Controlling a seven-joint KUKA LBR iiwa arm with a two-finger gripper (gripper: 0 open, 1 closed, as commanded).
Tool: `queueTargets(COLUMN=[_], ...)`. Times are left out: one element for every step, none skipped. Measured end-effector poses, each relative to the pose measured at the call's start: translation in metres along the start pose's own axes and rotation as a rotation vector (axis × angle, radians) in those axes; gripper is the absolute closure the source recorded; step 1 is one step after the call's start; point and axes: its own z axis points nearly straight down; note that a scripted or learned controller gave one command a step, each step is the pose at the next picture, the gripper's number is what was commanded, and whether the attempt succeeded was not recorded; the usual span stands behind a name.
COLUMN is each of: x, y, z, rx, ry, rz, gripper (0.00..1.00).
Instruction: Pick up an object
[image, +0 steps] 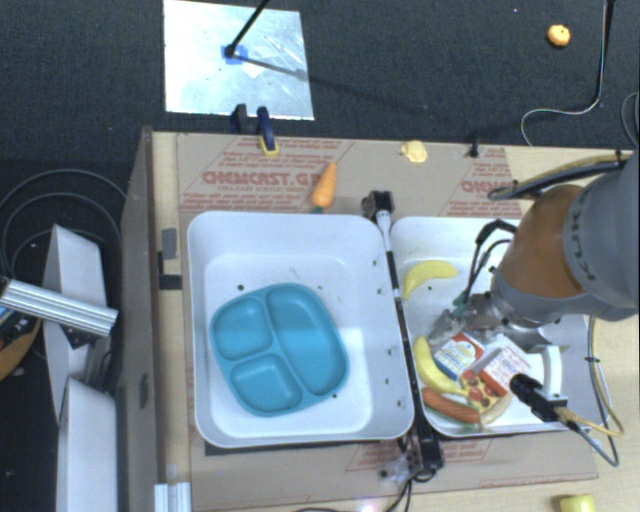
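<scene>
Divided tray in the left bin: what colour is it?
Light blue plastic divided tray, seen in the camera view, lying in the left white bin.

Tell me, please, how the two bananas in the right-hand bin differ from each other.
The upper banana lies alone on the bare bin floor, well clear of the clutter; the lower banana is pressed against the small cartons and sits just beside the sausage. The upper banana looks paler and shorter; the lower banana is a deeper yellow and longer. The upper one lies mostly crosswise, the lower one runs down the bin's left wall. Both are curved and yellow, in the right bin.
</scene>
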Motion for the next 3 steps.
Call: queueTargets(x=[-0.003,-0.003,-0.019], y=[0.037,-0.008,0.047], z=[-0.001,0.000,-0.002], rx=[-0.011,-0.003,-0.013], ry=[-0.002,0.000,-0.004], rz=[-0.006,-0.001,-0.007], gripper=[0.00,0.00,0.00])
